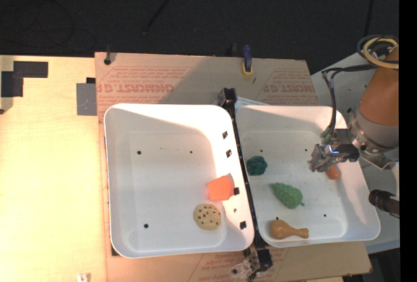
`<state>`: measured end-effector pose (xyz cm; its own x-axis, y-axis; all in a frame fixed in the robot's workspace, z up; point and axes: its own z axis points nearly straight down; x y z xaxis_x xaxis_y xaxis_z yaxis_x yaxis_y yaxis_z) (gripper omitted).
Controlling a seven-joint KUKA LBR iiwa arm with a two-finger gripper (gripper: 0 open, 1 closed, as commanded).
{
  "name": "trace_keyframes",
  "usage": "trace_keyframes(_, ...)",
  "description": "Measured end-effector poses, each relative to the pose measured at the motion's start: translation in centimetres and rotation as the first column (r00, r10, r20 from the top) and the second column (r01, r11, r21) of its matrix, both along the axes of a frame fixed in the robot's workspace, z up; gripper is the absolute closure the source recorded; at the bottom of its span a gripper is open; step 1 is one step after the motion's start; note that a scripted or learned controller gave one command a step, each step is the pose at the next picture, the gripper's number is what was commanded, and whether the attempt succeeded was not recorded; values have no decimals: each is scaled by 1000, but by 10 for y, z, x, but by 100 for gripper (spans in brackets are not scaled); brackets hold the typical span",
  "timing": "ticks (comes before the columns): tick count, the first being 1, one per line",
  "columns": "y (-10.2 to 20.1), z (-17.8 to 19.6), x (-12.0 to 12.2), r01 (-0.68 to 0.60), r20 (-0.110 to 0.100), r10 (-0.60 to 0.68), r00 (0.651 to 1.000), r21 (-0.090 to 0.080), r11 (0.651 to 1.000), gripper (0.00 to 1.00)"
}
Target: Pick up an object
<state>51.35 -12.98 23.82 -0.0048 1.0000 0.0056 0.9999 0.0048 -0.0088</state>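
Observation:
My gripper (324,163) hangs over the right side of the right bin (306,123), with a small orange object (333,173) just below and beside its tips. I cannot make out whether that object sits between the tips or on the bin floor. In the same bin lie a dark teal lump (257,165), a green leafy piece (287,194) and a tan pear-shaped piece (287,230). The left bin (163,124) holds an orange block (221,188) and a speckled cookie (208,216).
A black divider with clips (236,163) runs between the two bins. Cardboard (195,82) lies under the bins, and a pale wooden bench top (45,170) extends to the left. Cables (332,88) hang near the arm at the right.

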Motion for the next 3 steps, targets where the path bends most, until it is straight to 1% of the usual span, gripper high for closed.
trace_keyframes(1, -29, -69, -41, 9, -3, -9, 1000, -3, 1000, 100)
trace_keyframes(2, -29, -55, -39, 11, 4, -11, 1000, -4, 1000, 100)
trace_keyframes(3, 66, -13, -37, -4, 9, 4, 1000, -1, 1000, 100)
